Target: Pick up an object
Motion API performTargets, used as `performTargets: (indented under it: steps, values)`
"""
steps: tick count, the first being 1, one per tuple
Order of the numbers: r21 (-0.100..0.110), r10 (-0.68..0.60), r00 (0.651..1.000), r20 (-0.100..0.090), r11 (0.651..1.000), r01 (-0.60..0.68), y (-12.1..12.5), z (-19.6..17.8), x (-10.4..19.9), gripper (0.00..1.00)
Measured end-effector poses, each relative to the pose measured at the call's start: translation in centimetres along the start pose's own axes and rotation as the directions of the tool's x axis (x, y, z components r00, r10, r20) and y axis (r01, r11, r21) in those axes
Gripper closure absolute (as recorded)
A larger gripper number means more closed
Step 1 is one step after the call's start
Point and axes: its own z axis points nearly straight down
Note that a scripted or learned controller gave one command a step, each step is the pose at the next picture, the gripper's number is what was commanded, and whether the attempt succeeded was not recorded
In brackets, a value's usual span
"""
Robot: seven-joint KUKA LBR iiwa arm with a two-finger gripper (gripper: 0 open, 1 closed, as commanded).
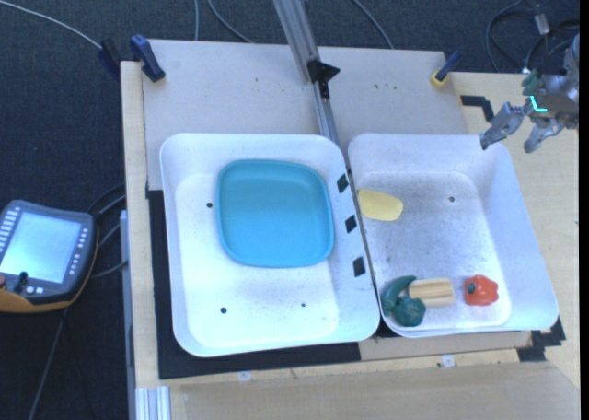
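My gripper (pixel 517 131) hangs at the far right, above the back right corner of the right bin (pixel 515 215). Its two fingers are spread apart with nothing between them, so it is open. In the right bin a yellow piece (pixel 380 204) lies near the left wall. Along that bin's front edge sit a green vegetable (pixel 403 302), a tan block (pixel 431 291) and a red pepper (pixel 479 290). All of them lie well away from the gripper.
The left bin (pixel 184 252) holds a blue square plate (pixel 275 212). A metal bar (pixel 296 17) slants down from the top to the gap between the bins. A teach pendant (pixel 41 254) lies off the bench at the left.
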Motion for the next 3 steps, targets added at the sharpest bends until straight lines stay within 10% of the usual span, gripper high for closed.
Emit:
performTargets:
  steps: [3]
  values:
    - [0.004, 0.000, 1.000, -0.001, 1.000, 0.000, 0.2, 10.0, 0.7, 0.00]
